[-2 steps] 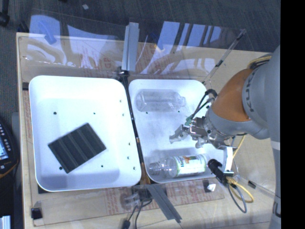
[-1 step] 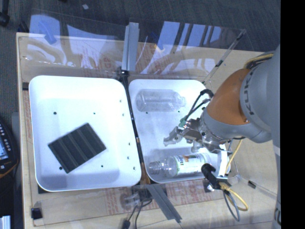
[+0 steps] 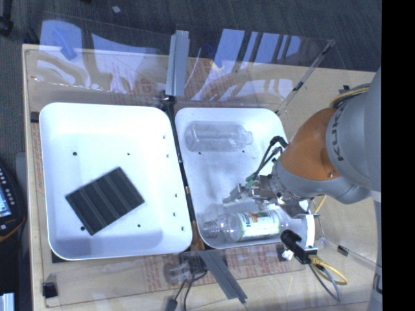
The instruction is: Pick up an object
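Two white bins (image 3: 45, 173): one dark ridged mat (image 3: 105, 200) in the left, two clear bottles (image 3: 217, 137) (image 3: 243, 226) in the right. My pincer (image 3: 249, 190) hangs just above the nearer bottle; I cannot tell its opening.

Robotics lab bench: a test cell for machine picking.

Landmark: the pair of shallow white bins (image 3: 107, 118), side by side on a pale wooden bench (image 3: 97, 277). Behind them stand clear plastic screens (image 3: 117, 63) joined by a grey upright post (image 3: 177, 63). To their right, a grey industrial arm with an orange band (image 3: 324, 154) reaches in. In front of them, a metal bracket (image 3: 220, 277) and loose cables (image 3: 327, 271). To their far left, at the bench edge, part of a handheld control pendant (image 3: 6, 203). Beyond the bench, dark carpet floor (image 3: 194, 5).
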Robot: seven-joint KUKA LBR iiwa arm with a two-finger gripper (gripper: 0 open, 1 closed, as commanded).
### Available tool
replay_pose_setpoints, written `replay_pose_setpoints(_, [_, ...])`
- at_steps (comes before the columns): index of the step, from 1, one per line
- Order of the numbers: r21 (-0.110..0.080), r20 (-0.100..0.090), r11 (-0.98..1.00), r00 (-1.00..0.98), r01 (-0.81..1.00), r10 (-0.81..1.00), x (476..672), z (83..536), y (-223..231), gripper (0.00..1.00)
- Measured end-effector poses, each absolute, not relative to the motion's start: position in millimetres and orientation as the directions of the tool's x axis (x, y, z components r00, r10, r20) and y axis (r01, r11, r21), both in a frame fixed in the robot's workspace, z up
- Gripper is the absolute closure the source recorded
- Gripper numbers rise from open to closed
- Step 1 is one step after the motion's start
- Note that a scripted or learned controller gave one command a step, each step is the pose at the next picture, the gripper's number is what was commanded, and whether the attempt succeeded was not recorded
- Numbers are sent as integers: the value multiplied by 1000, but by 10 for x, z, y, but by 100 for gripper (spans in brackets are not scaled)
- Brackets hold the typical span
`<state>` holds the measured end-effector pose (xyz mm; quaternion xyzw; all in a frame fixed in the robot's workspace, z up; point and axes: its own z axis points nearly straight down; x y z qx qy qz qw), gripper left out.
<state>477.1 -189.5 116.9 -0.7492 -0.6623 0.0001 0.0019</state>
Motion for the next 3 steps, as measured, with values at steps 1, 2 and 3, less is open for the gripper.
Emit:
replay_pose_setpoints(1, [1,-1,-2,2,1000,1000,4773,1324,-1853,0])
replay_pose_setpoints(2, [-2,1,74,-74,997,997,5083,1238,-1677,0])
replay_pose_setpoints(3, [0,0,-67,67,998,998,4774,1836,-1973,0])
